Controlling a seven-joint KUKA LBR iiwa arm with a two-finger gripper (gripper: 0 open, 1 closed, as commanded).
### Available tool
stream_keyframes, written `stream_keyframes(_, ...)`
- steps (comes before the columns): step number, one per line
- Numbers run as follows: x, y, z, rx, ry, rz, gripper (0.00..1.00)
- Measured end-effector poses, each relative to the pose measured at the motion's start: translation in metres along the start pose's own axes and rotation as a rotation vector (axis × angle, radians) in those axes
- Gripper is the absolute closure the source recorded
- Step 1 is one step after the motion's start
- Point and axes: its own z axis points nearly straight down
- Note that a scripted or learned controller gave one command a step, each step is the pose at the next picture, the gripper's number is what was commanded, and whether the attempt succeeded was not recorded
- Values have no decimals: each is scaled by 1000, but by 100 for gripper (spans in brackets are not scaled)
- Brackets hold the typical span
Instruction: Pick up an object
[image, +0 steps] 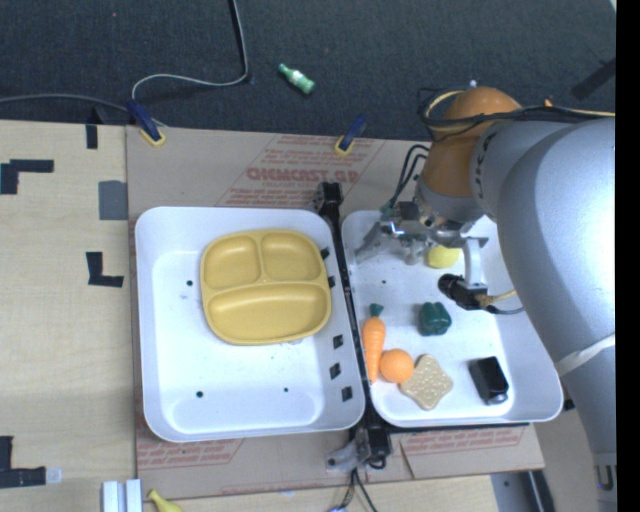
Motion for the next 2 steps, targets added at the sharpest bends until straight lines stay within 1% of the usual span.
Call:
stream_keyframes(1, -1, -30, -1, 0, -1, 0, 0)
stream_keyframes(2, -3, 0, 0, -1, 0, -1, 0)
